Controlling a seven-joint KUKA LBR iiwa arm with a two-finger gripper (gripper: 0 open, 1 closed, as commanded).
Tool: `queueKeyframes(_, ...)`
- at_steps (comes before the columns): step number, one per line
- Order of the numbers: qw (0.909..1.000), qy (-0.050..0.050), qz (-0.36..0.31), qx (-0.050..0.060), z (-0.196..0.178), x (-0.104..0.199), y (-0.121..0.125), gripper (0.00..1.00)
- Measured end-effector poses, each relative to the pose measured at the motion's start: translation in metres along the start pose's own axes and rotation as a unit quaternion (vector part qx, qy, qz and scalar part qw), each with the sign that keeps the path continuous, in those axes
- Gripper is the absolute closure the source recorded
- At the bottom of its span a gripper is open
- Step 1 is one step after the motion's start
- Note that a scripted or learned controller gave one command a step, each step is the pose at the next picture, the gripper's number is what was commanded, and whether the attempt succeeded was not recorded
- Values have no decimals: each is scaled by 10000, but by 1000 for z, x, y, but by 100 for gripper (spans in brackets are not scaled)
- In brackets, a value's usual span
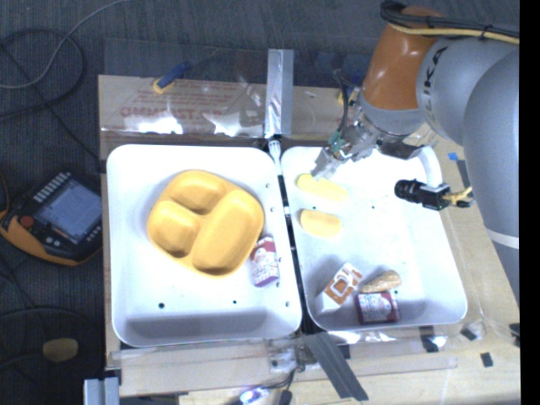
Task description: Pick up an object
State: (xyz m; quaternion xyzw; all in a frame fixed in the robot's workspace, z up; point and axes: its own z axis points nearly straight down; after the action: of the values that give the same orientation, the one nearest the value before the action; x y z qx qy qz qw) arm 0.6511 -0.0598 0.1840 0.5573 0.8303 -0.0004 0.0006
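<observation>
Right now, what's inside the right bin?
Upper yellow piece, lower yellow piece, orange-white carton, brown roll beside a dark red can. The arm hides the far corner of the right bin.

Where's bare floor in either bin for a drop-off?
Right bin: open middle and right side, between the two pale yellow oblong pieces and its right wall. Left bin: front strip below the big yellow lumpy cushion. Crowded: right bin's front, around the orange-white carton and dark red can.
</observation>
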Motion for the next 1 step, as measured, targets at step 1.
queueKeyframes(1, 9977, -6, -677, 4, -26, -5, -39, 100)
